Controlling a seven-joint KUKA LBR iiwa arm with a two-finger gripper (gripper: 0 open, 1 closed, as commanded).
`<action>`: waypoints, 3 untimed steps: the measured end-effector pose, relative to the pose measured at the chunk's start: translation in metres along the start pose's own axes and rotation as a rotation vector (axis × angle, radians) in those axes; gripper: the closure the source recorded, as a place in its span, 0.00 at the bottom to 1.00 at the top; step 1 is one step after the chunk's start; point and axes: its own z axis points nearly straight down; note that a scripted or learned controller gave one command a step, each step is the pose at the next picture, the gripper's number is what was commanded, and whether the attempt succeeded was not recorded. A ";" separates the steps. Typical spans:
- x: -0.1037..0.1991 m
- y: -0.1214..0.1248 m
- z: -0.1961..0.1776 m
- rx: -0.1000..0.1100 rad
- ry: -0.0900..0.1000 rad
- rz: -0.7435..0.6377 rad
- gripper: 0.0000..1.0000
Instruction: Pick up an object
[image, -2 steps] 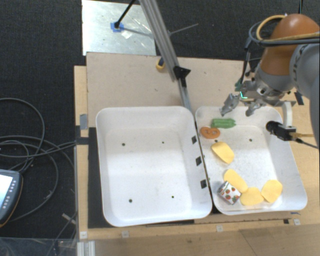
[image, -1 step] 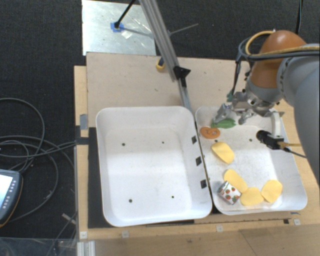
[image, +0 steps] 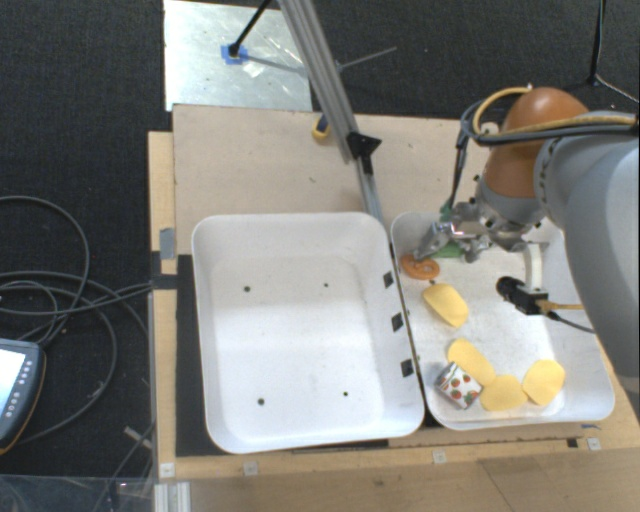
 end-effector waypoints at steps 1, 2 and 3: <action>-0.001 -0.001 -0.012 0.007 0.001 -0.001 1.00; -0.002 -0.002 -0.077 -0.007 -0.001 0.003 1.00; 0.003 0.001 -0.123 -0.008 -0.001 -0.001 1.00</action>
